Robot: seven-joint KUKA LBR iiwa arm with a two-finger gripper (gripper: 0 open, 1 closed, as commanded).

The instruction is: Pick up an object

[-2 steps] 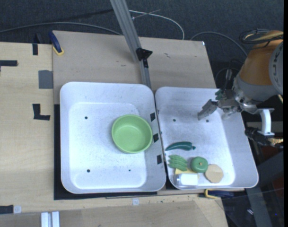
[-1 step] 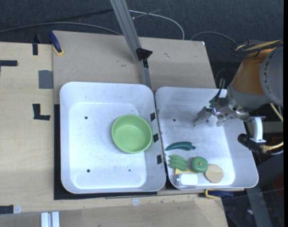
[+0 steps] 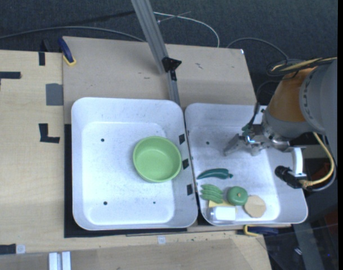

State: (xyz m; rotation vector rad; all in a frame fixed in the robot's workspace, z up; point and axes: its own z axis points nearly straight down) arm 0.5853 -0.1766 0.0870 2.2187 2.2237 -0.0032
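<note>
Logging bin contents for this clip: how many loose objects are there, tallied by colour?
Green: 4, the bowl, pepper-like piece, bumpy piece, round piece
Tan: 1, disc
White/pale yellow: 1, block
Total: 6

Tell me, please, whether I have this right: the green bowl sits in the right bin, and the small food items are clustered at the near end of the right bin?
Not quite. The camera view shows the green bowl in the left bin, not the right bin. The small food items are indeed clustered at the near end of the right bin.
</note>
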